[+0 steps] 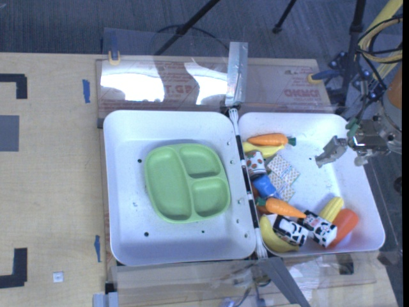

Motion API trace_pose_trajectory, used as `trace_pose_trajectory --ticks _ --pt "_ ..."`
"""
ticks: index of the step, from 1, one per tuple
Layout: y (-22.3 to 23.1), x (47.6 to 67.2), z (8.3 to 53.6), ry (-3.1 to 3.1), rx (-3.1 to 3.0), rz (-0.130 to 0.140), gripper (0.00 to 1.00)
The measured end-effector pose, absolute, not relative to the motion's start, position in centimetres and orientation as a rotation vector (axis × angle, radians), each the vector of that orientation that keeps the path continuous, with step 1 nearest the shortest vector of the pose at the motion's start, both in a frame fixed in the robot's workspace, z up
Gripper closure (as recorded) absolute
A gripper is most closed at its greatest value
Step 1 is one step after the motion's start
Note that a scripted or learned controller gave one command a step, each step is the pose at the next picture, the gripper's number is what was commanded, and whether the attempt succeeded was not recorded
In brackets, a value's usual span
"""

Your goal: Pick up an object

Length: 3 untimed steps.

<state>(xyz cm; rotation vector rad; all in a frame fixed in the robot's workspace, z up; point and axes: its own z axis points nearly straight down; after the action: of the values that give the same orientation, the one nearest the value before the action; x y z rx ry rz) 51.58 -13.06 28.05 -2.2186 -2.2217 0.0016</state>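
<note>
The right bin [358, 190] holds a heap of toy food along its left and front sides. At the back lies an orange carrot [268, 139] over a yellow banana [264, 151]. Below them are a small spotted can [255, 164], a checkered packet [283, 174], a blue piece [263, 186] and a second carrot [282, 206]. Near the front sit two black-and-white cow toys [291, 230], a corn cob [331, 206] and an orange-red fruit [346, 222]. My gripper [345, 156] hovers over the bin's right part, open, with nothing between its fingers, right of the packet and above the corn.
The left bin [128, 139] carries a green divided plate [188, 182]. A ridge [244, 178] separates the two bins. A clear panel [166, 78] stands behind the left bin. Cables and stand legs [370, 37] crowd the back right, beside the arm.
</note>
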Motion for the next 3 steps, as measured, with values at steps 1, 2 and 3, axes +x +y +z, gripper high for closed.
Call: trace_pose_trajectory --ticks 1,2,3 --pt "-9.8 48.4 15.8 -2.308 -2.13 0.001 0.0" --pt "-10.6 50.3 10.4 -2.421 -2.013 -0.006 0.0" --pt "-13.4 48.8 9.0 -2.514 -1.926 -0.019 0.0"
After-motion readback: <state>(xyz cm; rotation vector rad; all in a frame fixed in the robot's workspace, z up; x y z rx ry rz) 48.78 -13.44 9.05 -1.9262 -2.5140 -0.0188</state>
